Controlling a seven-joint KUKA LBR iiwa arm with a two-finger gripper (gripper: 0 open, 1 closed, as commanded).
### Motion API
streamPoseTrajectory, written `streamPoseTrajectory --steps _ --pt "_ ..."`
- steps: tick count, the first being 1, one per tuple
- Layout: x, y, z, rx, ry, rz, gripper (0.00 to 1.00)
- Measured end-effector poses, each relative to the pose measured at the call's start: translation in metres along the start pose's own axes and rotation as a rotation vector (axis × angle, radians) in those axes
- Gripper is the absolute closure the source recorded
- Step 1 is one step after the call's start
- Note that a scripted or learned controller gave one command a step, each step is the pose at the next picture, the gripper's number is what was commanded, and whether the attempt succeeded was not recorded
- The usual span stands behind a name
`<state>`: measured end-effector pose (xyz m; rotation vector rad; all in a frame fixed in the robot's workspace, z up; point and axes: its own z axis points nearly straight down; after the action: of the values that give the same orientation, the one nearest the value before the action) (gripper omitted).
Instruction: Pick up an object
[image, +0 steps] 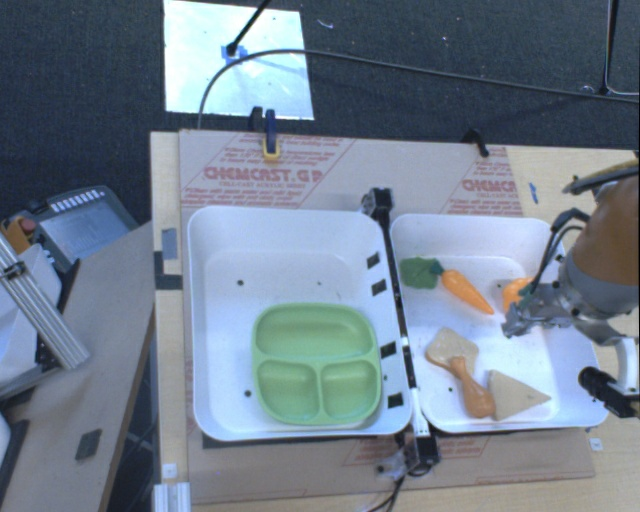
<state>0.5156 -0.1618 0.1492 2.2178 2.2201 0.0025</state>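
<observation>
The right bin (470, 235) holds several toy foods. A carrot (466, 289) with a green leafy top (421, 272) lies near the bin's back left. A tan chicken drumstick (460, 364) lies toward the front, touching a pale triangular wedge (517, 394) on its right. A small orange piece (514, 291) shows just behind the arm, partly hidden by it. My gripper (517, 322) hangs low over the bin's right half, just in front of that orange piece and right of the carrot. The view does not show anything held.
The left bin (290, 235) holds a green divided plate (316, 362). A black clamp strip (393, 320) runs between the bins. The grey arm (605, 265) covers the right bin's right edge. Cardboard (330, 175) lies under both bins.
</observation>
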Motion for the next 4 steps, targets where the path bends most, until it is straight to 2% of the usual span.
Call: streamPoseTrajectory --steps 1,2,3,4 --pt "-0.006 -0.006 -0.056 -0.004 -0.001 0.001 1.00" --pt "-0.007 -0.004 -0.093 -0.002 -0.001 -0.003 1.00" --pt "0.043 0.004 -0.100 0.000 0.002 -0.007 1.00" --pt "0.102 0.013 -0.089 0.002 0.003 -0.009 1.00"
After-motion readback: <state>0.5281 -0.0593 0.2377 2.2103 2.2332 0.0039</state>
